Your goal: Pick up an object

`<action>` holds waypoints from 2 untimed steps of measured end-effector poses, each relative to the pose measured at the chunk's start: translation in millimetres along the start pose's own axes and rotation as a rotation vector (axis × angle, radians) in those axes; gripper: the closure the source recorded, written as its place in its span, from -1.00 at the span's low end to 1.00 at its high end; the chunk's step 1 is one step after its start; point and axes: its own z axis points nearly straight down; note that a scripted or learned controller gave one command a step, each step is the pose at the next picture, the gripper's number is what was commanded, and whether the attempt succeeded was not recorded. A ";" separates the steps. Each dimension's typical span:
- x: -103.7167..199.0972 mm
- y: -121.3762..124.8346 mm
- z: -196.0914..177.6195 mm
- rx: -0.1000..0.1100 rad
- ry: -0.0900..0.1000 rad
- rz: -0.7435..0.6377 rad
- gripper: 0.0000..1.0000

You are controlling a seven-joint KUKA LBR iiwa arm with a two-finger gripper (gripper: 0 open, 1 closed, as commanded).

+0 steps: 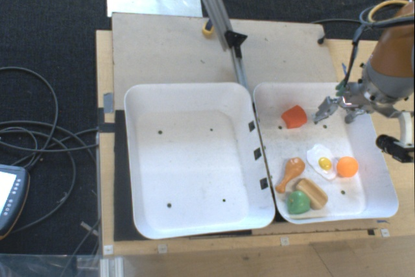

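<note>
The right bin (386,199) holds several toy foods. A red block (294,117) lies near its back left. Toward the front lie a fried egg (322,162), an orange ball (347,167), a tan drumstick (290,174), a brown bread roll (312,193) and a green piece (298,203). My gripper (338,113) hangs over the back of the right bin, to the right of the red block and above the egg in the view. Its fingers are spread open with nothing between them.
The left bin (139,159) stands beside the right one, sharing a middle wall. A slanted metal pole (217,3) crosses the back of the bench. Cables and a pendant lie on the floor at left.
</note>
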 end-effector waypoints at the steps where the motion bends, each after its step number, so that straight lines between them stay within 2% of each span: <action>1: 0.3 -0.7 41.5 0.000 0.000 0.000 -1.00; 2: -0.4 1.0 27.8 -0.007 -0.002 0.000 1.00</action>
